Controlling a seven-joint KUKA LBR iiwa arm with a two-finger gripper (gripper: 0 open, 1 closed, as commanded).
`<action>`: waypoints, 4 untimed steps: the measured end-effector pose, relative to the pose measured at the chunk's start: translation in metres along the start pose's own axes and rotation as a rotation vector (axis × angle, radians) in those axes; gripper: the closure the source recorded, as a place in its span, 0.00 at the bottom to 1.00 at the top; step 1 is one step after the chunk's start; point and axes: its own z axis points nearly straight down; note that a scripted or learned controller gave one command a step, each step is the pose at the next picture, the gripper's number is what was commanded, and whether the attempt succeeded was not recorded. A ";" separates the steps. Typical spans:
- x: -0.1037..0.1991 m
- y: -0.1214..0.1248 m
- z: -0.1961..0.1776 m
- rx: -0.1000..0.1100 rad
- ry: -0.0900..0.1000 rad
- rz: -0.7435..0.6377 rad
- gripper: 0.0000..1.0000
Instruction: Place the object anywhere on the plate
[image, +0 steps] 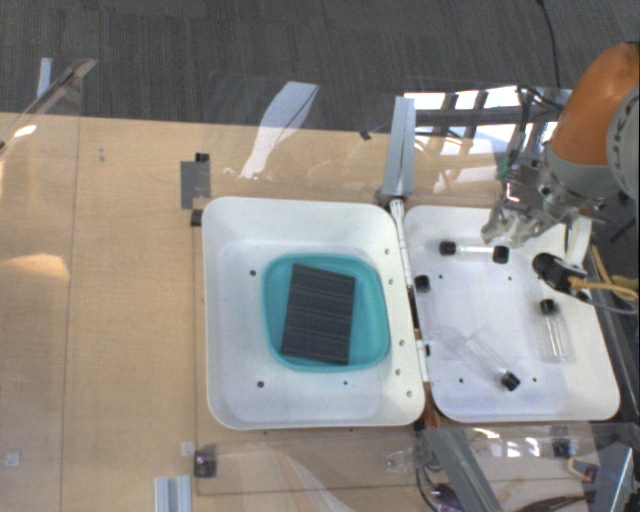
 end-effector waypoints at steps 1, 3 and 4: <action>0.075 -0.060 0.012 0.004 0.001 -0.104 1.00; 0.129 -0.096 0.007 0.004 0.001 -0.107 0.00; 0.053 -0.095 -0.068 -0.003 0.001 -0.029 0.00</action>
